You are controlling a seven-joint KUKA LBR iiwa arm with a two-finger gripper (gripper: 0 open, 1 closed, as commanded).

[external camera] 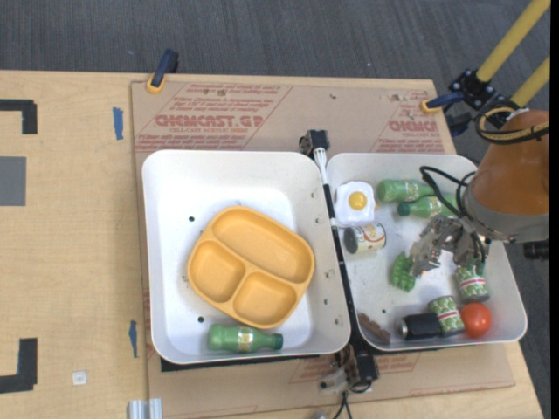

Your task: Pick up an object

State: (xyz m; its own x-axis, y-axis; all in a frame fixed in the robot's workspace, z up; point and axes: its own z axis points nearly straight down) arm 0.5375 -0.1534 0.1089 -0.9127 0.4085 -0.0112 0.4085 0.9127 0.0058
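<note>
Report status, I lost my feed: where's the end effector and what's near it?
End effector low over right bin, nothing seen held. Green bottles and red ball loose around it. Yellow tray in left bin.

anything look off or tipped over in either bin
Nothing looks spilled or broken. The green bottle in the left bin lies on its side beside the yellow divided plate, and the small jar in the right bin lies tipped over too.
</note>
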